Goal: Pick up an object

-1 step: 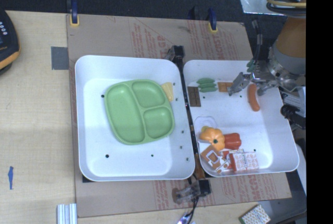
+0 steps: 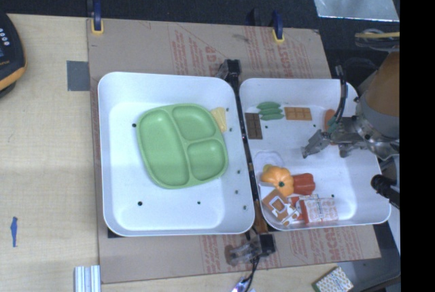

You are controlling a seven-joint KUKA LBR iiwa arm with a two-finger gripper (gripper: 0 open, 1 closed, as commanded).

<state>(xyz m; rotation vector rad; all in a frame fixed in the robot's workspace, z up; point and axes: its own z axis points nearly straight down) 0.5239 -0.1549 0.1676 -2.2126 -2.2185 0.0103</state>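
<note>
My gripper (image 2: 329,149) hangs over the right bin (image 2: 360,212), near its right side, and stands open with nothing between its fingers. Left and below it lie an orange pumpkin-like toy (image 2: 276,176) and a red block (image 2: 304,183). Further toward the front sit a red-and-white box (image 2: 318,210) and an orange-and-white packet (image 2: 279,206). At the bin's back lie a green leafy piece (image 2: 269,110), a brown chocolate tile (image 2: 298,113) and a dark brown bar (image 2: 253,125). An orange piece (image 2: 329,117) shows just behind the gripper.
The left bin (image 2: 122,209) holds a green divided plate (image 2: 182,144) with a small yellow piece (image 2: 219,118) at its right edge. The bins meet at a ridge (image 2: 243,148). The arm's orange band (image 2: 386,83) is at the far right. Blue clamps (image 2: 96,15) hold the cardboard.
</note>
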